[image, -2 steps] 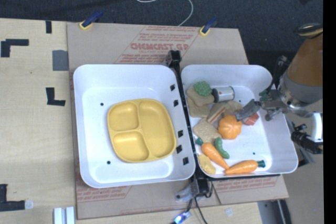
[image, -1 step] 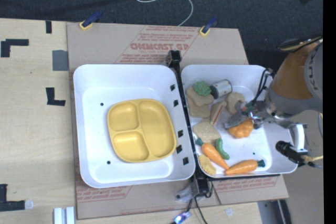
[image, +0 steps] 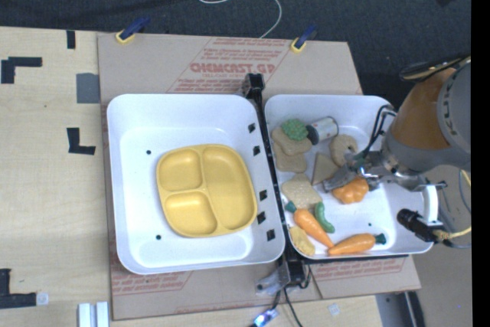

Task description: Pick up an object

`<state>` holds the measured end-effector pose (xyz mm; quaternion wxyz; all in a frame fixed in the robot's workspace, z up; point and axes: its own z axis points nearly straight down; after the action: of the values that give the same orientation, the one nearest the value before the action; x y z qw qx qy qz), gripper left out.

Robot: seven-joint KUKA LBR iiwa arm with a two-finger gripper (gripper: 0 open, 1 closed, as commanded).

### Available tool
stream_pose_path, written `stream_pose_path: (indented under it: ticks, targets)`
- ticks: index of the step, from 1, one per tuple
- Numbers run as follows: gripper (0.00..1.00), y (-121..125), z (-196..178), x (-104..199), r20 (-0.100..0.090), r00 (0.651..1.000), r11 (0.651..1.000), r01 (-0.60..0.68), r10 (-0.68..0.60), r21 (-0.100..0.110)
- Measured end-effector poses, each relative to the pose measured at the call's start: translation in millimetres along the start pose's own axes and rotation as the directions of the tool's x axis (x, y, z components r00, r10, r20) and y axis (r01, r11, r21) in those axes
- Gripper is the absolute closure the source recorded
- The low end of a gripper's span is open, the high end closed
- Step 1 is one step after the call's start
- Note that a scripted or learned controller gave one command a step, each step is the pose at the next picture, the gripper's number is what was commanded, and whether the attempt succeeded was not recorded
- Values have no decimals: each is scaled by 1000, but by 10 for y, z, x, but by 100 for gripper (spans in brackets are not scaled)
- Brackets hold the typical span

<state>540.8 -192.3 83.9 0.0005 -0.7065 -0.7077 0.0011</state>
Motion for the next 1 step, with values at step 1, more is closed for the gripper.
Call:
stream_pose_path:
  ticks: [1]
  targets:
    - [100,19,-126,-1,1,1000,1000,0,0,-6]
